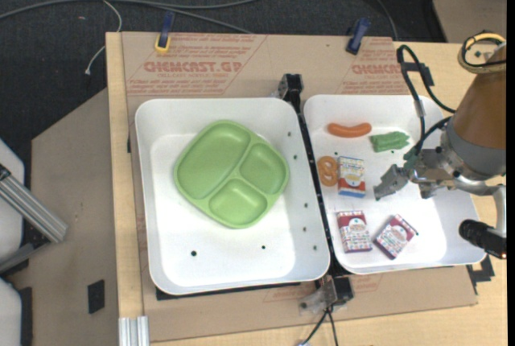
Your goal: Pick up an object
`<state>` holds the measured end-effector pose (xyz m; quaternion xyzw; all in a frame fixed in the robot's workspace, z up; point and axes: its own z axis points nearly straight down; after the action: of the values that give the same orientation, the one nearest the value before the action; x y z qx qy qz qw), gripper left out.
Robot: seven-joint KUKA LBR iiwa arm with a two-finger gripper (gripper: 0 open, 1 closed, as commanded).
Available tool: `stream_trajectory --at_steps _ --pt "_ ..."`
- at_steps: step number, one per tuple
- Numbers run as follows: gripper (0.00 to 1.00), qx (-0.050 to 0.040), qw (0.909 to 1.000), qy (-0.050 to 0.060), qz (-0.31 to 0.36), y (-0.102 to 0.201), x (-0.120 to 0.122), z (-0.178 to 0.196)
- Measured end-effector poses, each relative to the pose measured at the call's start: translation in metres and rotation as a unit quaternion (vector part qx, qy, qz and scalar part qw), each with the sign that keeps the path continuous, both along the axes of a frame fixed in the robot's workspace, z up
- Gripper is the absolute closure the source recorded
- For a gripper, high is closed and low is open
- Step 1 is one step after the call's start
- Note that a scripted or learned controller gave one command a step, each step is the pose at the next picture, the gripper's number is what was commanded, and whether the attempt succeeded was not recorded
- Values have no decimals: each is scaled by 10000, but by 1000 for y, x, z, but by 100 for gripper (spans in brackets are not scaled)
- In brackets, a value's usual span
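In the right bin [451,252] lie several small items: an orange sausage [349,129], a green piece [389,142], a pretzel [327,170], a small white, blue and red box [352,176], and two red-and-white packets [352,231] [394,236]. My gripper [390,182] hangs over the middle of this bin. It is just right of the small box and below the green piece, and nothing is visibly held in it. The arm with its orange band [483,115] comes in from the right.
The left bin [161,256] holds a light green divided plate [232,173]. A black divider [310,175] runs between the two bins. Black cables [418,91] hang along the arm above the right bin's far corner. Clamps [358,35] hold the cardboard at the back.
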<state>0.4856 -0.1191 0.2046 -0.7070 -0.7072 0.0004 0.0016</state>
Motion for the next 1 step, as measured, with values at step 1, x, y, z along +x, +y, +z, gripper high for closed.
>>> stream_trajectory --at_steps 1 --pt "0 -1 10000 -4 0 0 0 0"
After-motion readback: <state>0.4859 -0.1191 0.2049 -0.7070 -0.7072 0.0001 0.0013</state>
